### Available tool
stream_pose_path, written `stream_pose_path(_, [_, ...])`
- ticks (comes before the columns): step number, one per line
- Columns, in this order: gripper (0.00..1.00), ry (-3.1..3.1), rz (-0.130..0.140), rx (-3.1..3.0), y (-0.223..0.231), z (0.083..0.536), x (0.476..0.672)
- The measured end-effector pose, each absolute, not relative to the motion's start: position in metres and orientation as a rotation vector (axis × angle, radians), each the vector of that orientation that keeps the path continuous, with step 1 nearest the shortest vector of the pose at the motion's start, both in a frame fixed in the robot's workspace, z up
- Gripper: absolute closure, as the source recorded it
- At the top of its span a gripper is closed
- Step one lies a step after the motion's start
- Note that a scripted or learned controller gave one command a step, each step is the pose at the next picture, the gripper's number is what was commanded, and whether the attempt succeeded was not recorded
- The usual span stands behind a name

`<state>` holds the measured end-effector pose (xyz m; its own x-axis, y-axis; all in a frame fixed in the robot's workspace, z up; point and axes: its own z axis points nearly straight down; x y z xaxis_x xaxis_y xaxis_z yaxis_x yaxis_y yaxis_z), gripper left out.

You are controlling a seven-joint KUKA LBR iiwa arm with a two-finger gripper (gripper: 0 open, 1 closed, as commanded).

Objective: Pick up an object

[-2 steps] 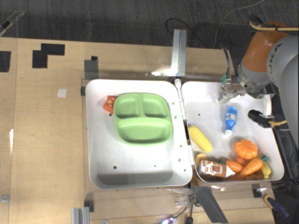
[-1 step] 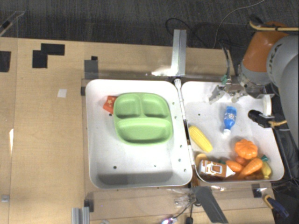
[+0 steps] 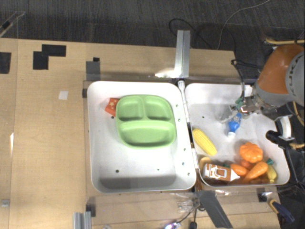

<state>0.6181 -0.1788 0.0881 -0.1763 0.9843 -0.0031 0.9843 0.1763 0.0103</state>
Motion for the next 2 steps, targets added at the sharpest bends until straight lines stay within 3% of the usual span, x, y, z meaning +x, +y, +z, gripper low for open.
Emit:
stream_pose_path(1, [1.00, 2.405, 0.015, 2.007, -0.177, 0.097, 0.620])
stream_pose_path(2, [1.00, 2.517, 0.002, 1.877, -0.166, 0.101, 0.620])
